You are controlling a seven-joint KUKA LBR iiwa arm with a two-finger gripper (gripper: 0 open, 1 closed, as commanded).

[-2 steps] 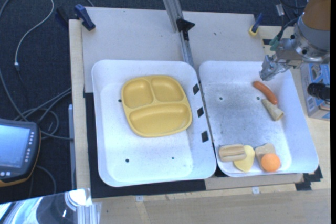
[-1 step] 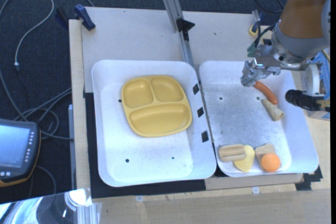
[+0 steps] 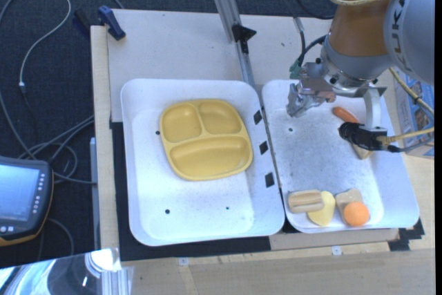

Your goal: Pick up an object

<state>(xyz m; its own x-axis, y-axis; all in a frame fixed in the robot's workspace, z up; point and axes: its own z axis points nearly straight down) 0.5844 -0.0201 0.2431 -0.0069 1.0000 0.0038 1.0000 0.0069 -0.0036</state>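
The gripper (image 3: 298,105), its grip impossible to tell, hovered over the right bin (image 3: 314,155) far from the orange (image 3: 356,214), seemingly seeking a pick.

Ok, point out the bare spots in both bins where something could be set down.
Left bin: the floor below the yellow divided plate is bare, and a strip along the left wall. Right bin: the middle is open, between the gripper above and the food row below. Crowded: the bottom edge with bun, cheese wedge and orange.
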